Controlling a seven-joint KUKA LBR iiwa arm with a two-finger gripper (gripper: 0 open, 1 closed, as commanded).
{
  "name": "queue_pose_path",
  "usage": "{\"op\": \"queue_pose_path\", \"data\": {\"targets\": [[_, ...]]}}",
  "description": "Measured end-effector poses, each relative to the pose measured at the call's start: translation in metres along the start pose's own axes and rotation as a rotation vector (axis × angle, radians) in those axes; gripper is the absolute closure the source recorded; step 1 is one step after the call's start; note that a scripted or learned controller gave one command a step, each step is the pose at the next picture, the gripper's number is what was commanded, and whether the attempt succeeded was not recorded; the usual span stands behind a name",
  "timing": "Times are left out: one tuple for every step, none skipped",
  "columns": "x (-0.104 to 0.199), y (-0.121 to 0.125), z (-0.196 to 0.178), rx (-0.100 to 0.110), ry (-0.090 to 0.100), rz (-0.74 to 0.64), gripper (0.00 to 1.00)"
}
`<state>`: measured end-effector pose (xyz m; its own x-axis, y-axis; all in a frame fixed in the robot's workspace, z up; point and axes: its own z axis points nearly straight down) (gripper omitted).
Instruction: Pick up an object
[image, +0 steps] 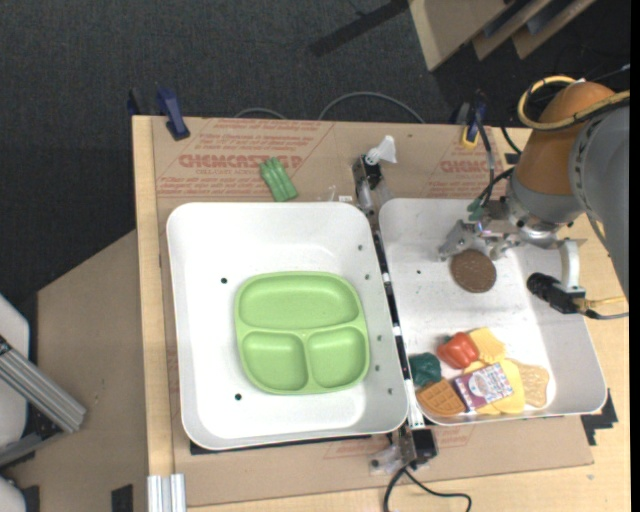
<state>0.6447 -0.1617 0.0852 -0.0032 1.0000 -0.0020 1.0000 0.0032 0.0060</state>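
We see the gripper (478, 237) low over the far end of the right bin (560, 350), just above a brown disc (473, 271) that lies flat on the bin floor, apart from the other items. We cannot tell whether the jaws are wide or narrow; the wrist hides them. Nothing is visibly held. A heap of play food (480, 375) sits at the bin's near end: red, yellow, teal and tan pieces, touching one another. The left bin (200, 300) holds a green tray (300, 332). We judge the disc light, stiff and thin, likely a toy cookie or patty; being flat, it offers little height, so a pinch across its rim looks best. Smooth plastic may slip.
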Motion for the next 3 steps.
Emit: {"op": "queue_pose_path", "data": {"targets": [[0.014,-0.047,0.0,0.011,0.004,0.004,0.0],[0.042,-0.01,0.0,0.002,0.001,0.0,0.0],[0.041,-0.01,-0.011,0.001,0.0,0.001,1.0]]}}
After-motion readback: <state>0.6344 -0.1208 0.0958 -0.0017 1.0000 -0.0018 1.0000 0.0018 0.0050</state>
